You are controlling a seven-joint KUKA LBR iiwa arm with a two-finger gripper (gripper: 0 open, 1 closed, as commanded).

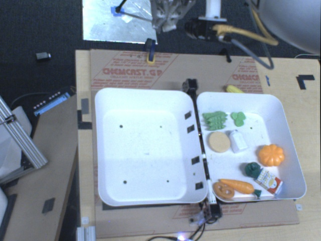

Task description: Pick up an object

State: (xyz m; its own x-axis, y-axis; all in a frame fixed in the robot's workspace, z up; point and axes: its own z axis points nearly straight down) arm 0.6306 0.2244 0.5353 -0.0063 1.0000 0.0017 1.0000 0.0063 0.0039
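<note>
Two white bins sit side by side on the tabletop (pixel 125 67): left bin (pixel 143 147) bare, right bin (pixel 286 129) holding the candidates. Gripper (pixel 168 14) hangs high at the far edge, well apart from both bins; cannot tell how its fingers stand. Judged step: approach not yet begun, nothing grasped. Next move calls for travel near and right, over the right bin, then descent on one item. Count, largest first: one carrot (pixel 235 186), one pumpkin (pixel 271 154), one carton (pixel 266 178), one green leafy piece (pixel 214 119), one tan disc (pixel 219 141), one white block (pixel 237 140), one small green piece (pixel 238 117).
</note>
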